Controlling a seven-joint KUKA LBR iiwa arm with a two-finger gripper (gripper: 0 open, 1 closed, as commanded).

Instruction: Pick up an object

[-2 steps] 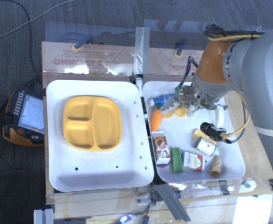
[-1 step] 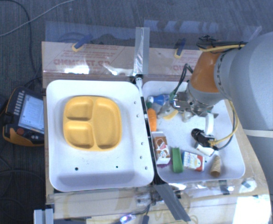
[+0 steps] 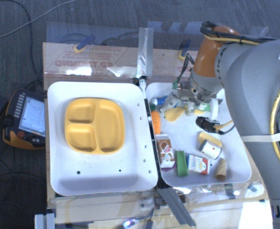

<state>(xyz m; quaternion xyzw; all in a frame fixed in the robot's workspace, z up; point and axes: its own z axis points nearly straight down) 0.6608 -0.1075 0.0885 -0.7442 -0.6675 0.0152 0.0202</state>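
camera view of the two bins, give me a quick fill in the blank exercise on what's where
1. The yellow plastic divided tray lies in the ____ white bin.
2. The tray has ____ compartments.
3. The small green rectangular block lies in the ____ white bin.
4. The gripper hangs over the ____ bin.

Missing words: left; three; right; right

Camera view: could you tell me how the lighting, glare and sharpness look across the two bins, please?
In the camera view the light is bright and even; the left bin and the right bin look nearly washed out, the yellow tray casts hardly any shadow, glare streaks the clear sheet behind the bins, and the gripper and the items around it look soft.
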